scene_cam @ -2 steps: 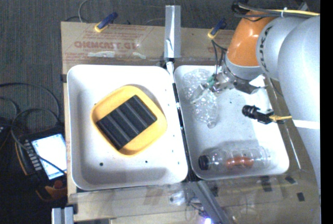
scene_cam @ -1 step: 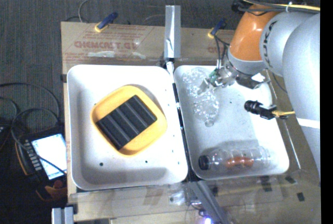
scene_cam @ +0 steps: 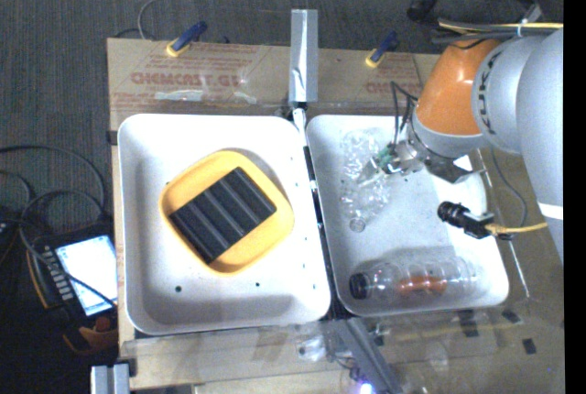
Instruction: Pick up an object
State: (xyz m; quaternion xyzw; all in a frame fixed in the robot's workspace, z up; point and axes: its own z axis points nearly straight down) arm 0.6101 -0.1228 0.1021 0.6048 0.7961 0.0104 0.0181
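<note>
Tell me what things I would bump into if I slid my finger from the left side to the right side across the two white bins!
Left white bin → yellow and black tray-like object → right white bin → crumpled clear plastic. The clear bottle lies along the right bin's near edge, and the arm reaches in from the right.

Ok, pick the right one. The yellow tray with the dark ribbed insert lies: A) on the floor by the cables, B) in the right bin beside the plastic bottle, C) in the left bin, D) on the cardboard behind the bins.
C: the yellow tray lies flat inside the left bin, while the clear plastic bottle lies in the right bin.
</note>
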